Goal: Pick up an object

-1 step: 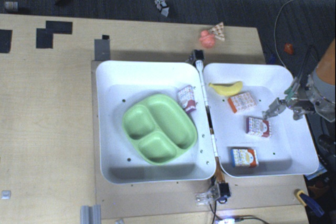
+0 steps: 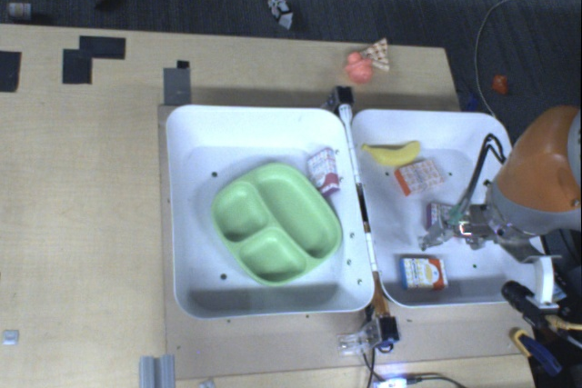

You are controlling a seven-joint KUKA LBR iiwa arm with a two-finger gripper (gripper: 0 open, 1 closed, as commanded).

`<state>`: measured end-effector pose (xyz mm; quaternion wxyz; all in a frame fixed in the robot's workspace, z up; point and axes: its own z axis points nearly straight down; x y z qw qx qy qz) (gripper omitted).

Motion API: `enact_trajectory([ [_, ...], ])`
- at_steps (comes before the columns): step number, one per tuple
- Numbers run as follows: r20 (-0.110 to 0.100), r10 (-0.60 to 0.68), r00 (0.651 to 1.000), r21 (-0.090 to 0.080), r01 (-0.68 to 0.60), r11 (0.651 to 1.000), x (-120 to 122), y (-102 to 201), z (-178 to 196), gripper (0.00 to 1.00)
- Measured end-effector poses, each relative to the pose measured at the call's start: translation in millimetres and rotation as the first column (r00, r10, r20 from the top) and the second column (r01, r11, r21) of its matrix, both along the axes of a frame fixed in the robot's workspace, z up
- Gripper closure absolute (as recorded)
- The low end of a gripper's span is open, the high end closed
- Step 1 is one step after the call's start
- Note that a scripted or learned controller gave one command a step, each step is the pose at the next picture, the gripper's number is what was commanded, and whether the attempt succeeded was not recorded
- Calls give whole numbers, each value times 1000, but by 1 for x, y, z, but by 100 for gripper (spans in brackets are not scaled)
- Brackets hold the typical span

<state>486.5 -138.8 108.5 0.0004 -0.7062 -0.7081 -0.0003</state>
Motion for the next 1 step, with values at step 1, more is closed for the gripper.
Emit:
enact_trajectory([
  [1,9,-1,1000,-3,1,1000,3,48,-21,0],
])
